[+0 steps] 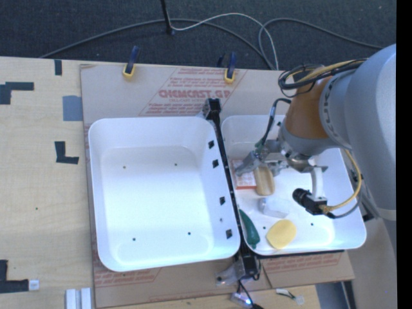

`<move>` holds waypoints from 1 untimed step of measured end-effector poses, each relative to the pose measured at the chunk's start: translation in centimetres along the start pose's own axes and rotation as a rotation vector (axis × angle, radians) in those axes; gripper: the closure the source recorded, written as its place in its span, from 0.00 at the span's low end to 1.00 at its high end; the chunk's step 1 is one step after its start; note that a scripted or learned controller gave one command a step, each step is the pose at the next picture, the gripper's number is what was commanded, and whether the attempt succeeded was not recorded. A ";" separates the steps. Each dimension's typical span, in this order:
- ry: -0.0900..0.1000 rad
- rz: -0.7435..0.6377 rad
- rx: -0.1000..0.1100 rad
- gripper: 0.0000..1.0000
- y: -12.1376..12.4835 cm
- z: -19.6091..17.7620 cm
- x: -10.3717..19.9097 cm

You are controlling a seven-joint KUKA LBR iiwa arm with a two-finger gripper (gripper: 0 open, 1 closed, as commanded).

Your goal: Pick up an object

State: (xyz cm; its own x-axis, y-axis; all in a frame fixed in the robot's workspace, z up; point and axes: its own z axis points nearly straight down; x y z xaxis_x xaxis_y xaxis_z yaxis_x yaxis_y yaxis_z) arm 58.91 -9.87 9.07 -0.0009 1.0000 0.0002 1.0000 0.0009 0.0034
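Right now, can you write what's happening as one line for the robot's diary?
arm: over right bin | tool: down by tan object | yellow object: lying in bin, untouched | pickup: not confirmed

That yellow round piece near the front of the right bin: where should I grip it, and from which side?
Judging from this view, take the yellow round piece across its narrower width, coming straight down from above. It lies flat and low on the right bin floor, so a sideways approach has little to catch. The green object sits close on its left; place the fingers at its near and far edges instead.
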 end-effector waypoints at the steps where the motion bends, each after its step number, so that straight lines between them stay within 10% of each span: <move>1: -0.001 0.001 0.000 0.00 0.1 0.0 0.5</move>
State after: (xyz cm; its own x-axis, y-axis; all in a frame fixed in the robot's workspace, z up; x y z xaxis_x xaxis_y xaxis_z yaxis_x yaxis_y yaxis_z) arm 59.01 -9.39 9.07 0.0005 1.0000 -0.0012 1.0000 -0.0005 0.0035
